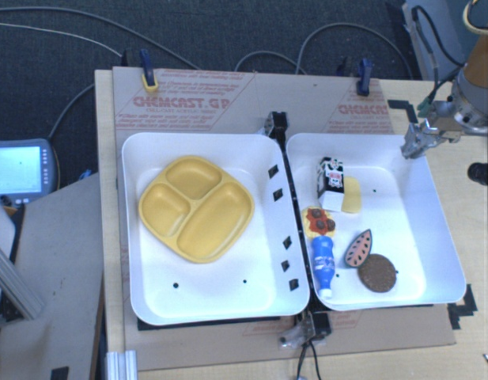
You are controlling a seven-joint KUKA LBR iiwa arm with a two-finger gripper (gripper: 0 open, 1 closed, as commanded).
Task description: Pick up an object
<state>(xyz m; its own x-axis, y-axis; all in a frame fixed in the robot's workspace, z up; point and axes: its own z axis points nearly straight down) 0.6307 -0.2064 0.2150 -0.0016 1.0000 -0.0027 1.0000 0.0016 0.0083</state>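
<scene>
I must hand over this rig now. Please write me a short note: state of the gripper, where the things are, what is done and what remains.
Gripper: above the right bin's far right corner, holding nothing.
Right bin: blue bottle, brown disc, watermelon slice, yellow block, cow-print carton, small orange toy.
Left bin: yellow divided plate.
Done: nothing picked.
Left: lower and grasp one object.

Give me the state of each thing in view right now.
Gripper: above right bin's far rim, holding nothing.
Yellow tray: flat in left bin.
Blue bottle: lying on its side.
Watermelon slice: flat, touching brown disc.
Cow-print carton: beside yellow block.
</scene>
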